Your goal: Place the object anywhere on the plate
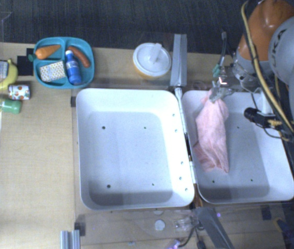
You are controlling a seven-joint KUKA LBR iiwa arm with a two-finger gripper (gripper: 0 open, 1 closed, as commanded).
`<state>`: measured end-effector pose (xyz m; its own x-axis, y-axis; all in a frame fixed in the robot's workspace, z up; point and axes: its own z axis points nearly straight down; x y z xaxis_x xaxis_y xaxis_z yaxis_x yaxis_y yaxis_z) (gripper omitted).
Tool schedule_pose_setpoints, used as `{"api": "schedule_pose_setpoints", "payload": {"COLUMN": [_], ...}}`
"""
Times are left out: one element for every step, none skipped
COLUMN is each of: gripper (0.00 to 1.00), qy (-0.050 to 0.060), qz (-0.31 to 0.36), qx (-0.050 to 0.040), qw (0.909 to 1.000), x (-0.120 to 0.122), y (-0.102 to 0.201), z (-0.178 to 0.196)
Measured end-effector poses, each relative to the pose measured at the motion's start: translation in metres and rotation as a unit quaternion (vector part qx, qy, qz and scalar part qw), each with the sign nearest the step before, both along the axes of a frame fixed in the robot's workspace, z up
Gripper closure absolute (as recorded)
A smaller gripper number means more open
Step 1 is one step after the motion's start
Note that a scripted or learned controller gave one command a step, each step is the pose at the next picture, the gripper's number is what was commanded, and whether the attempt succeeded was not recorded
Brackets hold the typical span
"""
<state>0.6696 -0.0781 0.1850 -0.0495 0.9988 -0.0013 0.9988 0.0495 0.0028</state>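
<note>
A pink cloth (212, 134) hangs over the left part of the right bin (261, 183), with its lower end bunched on the bin floor. Its top is drawn up to a point between the fingers of my gripper (217, 93), which is shut on it near the bin's back left corner. The blue divided plate (86, 52) lies on the bench at the far left, beyond the left bin. It bears a carrot (49, 51), a blue bottle (73, 67), a sausage-like piece (83, 57) and a pale patterned piece (52, 71).
The left bin (131, 149) lies between the cloth and the plate. A white lidded cup (152, 59) stands behind the bins. A banana (9, 74), a small can (19, 92) and a green bottle (1, 105) lie at the bench's left edge. Cables (263, 119) cross the right bin.
</note>
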Motion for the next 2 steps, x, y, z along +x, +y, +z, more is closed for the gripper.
{"api": "schedule_pose_setpoints", "payload": {"gripper": [1.00, 1.00], "qy": [-0.001, 0.000], "qz": [0.004, 0.205], "qx": [0.0002, 0.0001], "qw": [1.0000, 0.9787], "x": [0.001, -0.024], "y": [0.002, 0.037], "z": [0.040, 0.045]}}
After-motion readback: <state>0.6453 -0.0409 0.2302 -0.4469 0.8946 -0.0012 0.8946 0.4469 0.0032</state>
